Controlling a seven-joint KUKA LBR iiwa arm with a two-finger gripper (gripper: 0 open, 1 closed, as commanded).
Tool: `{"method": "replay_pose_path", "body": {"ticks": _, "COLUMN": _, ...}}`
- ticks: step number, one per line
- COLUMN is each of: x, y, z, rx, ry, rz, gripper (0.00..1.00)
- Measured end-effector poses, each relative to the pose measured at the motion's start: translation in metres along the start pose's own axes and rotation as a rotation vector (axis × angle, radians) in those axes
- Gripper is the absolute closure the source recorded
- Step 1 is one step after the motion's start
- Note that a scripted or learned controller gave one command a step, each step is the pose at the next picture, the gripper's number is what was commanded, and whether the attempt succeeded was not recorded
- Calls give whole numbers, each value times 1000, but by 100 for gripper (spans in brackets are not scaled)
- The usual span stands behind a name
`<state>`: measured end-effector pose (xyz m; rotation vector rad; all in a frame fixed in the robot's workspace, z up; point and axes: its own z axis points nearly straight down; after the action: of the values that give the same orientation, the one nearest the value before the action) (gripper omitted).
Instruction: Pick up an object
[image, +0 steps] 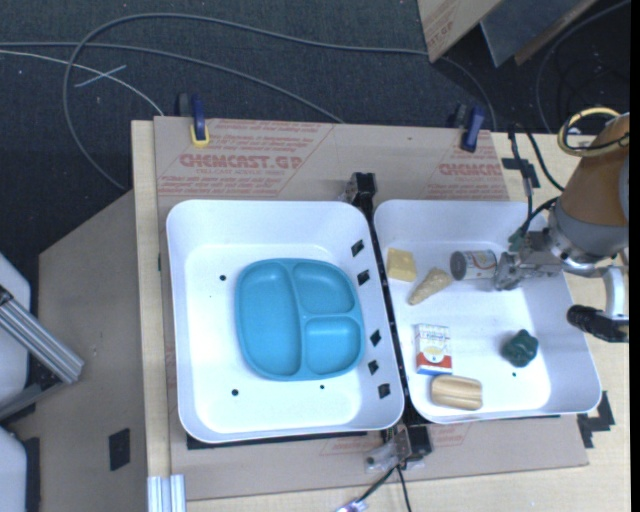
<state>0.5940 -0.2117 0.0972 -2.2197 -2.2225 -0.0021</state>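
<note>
Tool (497, 277) position: we found it low in the right bin (560, 395), near that bin's upper right part, with the grey arm (590, 215) entering from the right. Whether it was apart or together, we could not tell. Its tip lay just beside a small grey can (472, 264) resting on its side; we could not confirm contact.

We logged five further items in the right bin:
- a pale yellow cheese block (401, 264), near the bin's upper left;
- a pale wedge (430, 285), between that block and the can;
- a small red-and-white box (433, 349), below the wedge;
- a tan bread roll (455, 392), just below the box;
- a dark green object (520, 347), well apart at the right.

We found a blue divided plate (299, 317) in the left bin (200, 230). Both bins sat on the tabletop (150, 300).
</note>
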Motion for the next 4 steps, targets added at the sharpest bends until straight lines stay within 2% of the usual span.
{"method": "replay_pose_path", "body": {"ticks": 1, "x": 0, "y": 4, "z": -44, "rx": -4, "ry": -3, "rz": 0, "gripper": 100}}
{"method": "replay_pose_path", "body": {"ticks": 2, "x": -2, "y": -5, "z": -97, "rx": -2, "ry": -2, "rz": 2, "gripper": 100}}
{"method": "replay_pose_path", "body": {"ticks": 4, "x": -2, "y": -4, "z": -185, "rx": -4, "ry": -3, "rz": 0, "gripper": 100}}
